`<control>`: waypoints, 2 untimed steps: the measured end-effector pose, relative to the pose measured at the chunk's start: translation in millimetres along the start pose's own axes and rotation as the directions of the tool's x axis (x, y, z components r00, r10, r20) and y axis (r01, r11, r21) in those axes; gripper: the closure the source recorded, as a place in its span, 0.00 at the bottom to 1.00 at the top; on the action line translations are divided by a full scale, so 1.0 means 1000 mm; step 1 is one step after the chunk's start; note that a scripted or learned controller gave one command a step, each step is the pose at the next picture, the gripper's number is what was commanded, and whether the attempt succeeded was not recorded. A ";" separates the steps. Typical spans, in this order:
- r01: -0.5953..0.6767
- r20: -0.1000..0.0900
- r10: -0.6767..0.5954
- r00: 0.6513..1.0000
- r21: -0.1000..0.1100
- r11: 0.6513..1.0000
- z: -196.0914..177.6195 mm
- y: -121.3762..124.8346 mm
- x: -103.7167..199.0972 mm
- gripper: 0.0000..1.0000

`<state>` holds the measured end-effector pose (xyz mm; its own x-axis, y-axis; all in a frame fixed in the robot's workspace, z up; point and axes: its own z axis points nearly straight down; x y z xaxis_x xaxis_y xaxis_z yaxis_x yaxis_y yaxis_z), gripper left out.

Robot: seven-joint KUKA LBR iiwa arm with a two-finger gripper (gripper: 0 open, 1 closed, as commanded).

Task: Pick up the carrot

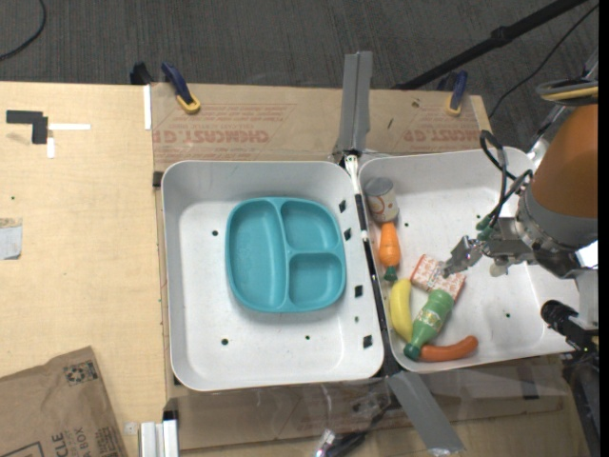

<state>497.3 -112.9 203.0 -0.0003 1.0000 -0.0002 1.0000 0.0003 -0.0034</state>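
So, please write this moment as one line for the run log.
task: pick up carrot | carrot: right bin, left wall, untouched | gripper: over small box

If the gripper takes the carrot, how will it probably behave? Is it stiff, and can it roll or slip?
The carrot looks like a smooth plastic toy, so it is probably stiff and light. Its rounded, tapered body may slip between fingers or roll when nudged. It lies close to the can and the bin wall, which could limit rolling and crowd the grasp.

Robot lab bench, staged for pick-and-place trials.
Two white bins [181, 284] sit on a plywood bench [76, 255]; beyond them cardboard [257, 127] is held by spring clamps [181, 89], and cables [24, 17] trail over grey carpet.
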 end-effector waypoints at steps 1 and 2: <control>0.061 0.006 -0.061 0.998 -0.019 0.998 0.100 -0.011 0.009 0.00; 0.003 0.001 -0.003 1.000 -0.002 1.000 0.012 -0.007 0.030 0.00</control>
<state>490.7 -82.8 191.0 -0.0031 1.0000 -0.0009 1.0000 0.0031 -0.0012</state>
